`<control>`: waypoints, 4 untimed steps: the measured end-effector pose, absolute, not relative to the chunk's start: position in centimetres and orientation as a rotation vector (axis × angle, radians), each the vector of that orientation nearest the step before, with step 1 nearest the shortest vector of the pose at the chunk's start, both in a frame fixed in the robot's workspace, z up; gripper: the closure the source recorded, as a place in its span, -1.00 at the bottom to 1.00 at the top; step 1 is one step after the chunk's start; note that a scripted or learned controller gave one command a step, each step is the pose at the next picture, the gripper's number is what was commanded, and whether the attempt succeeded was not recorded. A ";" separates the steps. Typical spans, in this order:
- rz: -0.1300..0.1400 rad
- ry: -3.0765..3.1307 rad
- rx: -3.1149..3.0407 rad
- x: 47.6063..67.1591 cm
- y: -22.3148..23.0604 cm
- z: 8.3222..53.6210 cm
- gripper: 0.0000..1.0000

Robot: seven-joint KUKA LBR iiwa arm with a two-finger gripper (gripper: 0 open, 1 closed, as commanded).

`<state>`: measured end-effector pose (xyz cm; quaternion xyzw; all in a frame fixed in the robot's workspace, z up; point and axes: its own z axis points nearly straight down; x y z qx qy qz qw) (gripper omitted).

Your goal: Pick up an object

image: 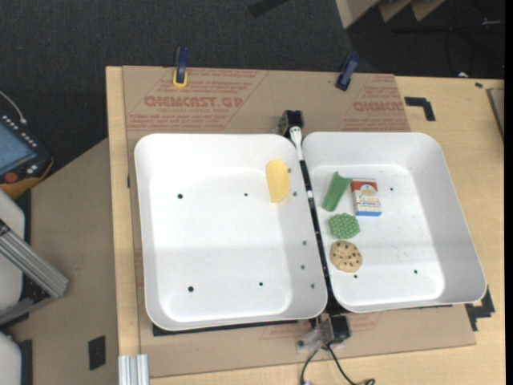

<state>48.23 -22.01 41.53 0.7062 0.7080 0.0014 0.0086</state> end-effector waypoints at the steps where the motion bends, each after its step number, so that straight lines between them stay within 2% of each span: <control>1: 0.005 2.210 2.203 48.3 -22.0 42.6 1.00; 2: -0.006 2.226 2.229 47.8 -22.1 33.2 1.00; 3: 0.011 2.227 2.205 48.1 -13.7 40.6 1.00; 4: 0.004 2.219 2.215 48.1 -14.2 41.2 1.00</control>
